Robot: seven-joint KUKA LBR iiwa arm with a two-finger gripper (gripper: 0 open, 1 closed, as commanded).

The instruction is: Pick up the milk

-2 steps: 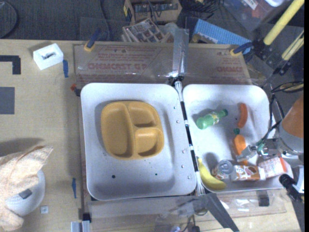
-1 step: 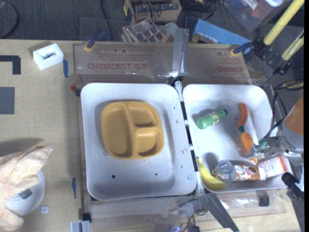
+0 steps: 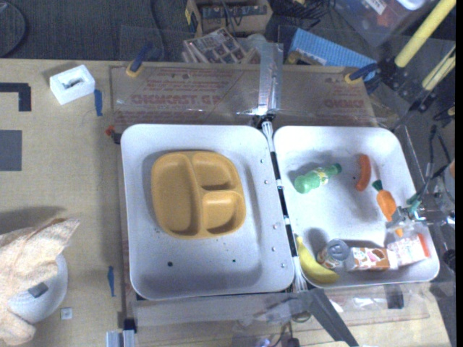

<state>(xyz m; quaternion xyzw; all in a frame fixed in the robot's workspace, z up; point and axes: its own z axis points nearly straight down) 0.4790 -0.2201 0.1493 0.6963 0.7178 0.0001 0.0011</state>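
Milk, in a white and orange carton (image 3: pixel 409 251), lies on its side at the near right corner of the right-hand shallow white bin (image 3: pixel 340 139). Just to its left lies a second, flatter white and red carton (image 3: pixel 370 258), and left of that a silver can (image 3: pixel 336 251) seen end-on, which touches a yellow banana (image 3: pixel 312 265) curved along the bin's near left corner. Farther back in the same bin rest a green plastic bottle (image 3: pixel 315 178) with a yellow cap, a small red-orange sausage-shaped toy (image 3: pixel 363 172) and an orange toy carrot (image 3: pixel 385 202) with a green top, each apart from the others.

The left-hand shallow white bin (image 3: pixel 137 215) holds a mustard-yellow plastic plate (image 3: pixel 197 193) with three compartments, set toward the bin's far side.

At the right edge, a tangle of thin dark and teal parts (image 3: pixel 423 208) stands just above the milk carton; whether these are the fingers, and how far apart they stand, cannot be told.

On the pale wooden worktop (image 3: pixel 58 165) to the left sit a small white box (image 3: pixel 72 84) and, near the front left, a crumpled peach cloth (image 3: pixel 32 255).
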